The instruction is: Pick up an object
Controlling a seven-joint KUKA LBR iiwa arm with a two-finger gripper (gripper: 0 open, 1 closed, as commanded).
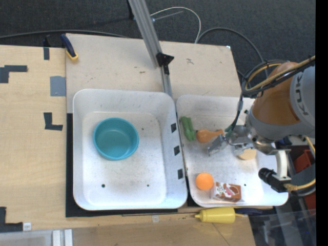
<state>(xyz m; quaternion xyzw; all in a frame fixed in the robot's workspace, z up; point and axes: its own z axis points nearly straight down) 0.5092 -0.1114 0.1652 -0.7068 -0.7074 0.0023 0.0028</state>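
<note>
On the bench's right-hand white bin (266,201), my gripper (218,145) hangs just beside the tan pear-shaped toy (207,135), fingers slightly parted and holding nothing; I'd centre over it before closing.

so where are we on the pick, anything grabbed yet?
Not yet. Done: the arm has reached into the right bin, with the gripper low beside the orange-brown pear-shaped item. In hand: nothing visibly between the fingers. Left: grasp and lift. The orange ball, green item and snack packet sit apart from it.
</note>
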